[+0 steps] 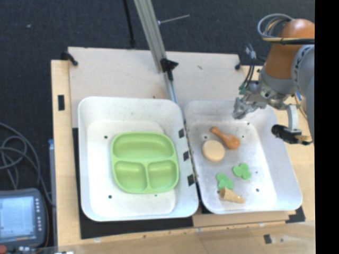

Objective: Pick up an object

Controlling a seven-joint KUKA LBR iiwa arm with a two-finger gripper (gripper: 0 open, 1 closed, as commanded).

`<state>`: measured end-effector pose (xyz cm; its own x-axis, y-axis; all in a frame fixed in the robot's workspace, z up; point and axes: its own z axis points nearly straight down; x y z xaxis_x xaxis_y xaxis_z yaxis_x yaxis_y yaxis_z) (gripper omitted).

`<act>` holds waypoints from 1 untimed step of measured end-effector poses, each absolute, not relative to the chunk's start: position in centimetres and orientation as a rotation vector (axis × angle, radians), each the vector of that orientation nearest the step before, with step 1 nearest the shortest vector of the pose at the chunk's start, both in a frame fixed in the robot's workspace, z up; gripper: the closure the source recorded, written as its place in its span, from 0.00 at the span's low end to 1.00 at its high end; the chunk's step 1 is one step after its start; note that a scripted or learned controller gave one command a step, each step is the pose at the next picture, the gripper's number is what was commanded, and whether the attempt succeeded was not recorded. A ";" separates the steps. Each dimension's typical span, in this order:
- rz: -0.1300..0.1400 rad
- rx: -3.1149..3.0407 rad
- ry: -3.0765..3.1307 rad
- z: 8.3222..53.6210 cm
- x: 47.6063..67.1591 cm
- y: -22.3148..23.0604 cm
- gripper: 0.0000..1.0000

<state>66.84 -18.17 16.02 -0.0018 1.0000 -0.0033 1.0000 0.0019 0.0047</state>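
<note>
One arm [286, 57] of mine is reaching down, its claw [241, 110] hanging over the right bin's [275, 194] far edge; grip width unclear.

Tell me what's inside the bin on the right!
The right bin holds an orange wooden spoon, a round tan cookie, two green leafy pieces and a small cone. The gripper hovers above its far corner, hiding a little floor.

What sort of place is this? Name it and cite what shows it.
Most likely a robotics lab test bench, not a kitchen. A grey and orange arm reaches over two white bins on a plywood bench; the items are toy food and a green divided plate; loose cables lie on dark carpet.
</note>
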 end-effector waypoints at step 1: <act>0.006 2.212 2.219 22.3 67.5 -18.8 1.00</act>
<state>67.50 -18.78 22.28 -0.0031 1.0000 -0.0031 1.0000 0.0032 0.0083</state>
